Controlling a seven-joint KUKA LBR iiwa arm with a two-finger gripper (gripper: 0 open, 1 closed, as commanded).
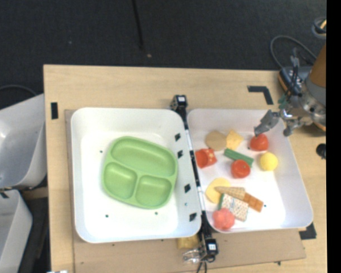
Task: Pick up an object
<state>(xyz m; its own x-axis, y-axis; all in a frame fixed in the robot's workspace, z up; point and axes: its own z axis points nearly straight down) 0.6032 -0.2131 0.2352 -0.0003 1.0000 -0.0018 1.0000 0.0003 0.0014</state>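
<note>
Sitting at the far side of the right bin (298,201), the small red ball (260,142) looks light, hard and smooth, likely to roll; pinch it across its middle. The hand (275,121) hovers just above it, spread open, grasping nothing

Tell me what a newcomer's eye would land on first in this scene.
First comes the bright green divided tray, alone in the left bin. Next is the colourful heap of toy food in the right bin, such as a yellow ball and a red piece. At that bin's far right corner the gripper hangs just above a red-orange ball.
</note>
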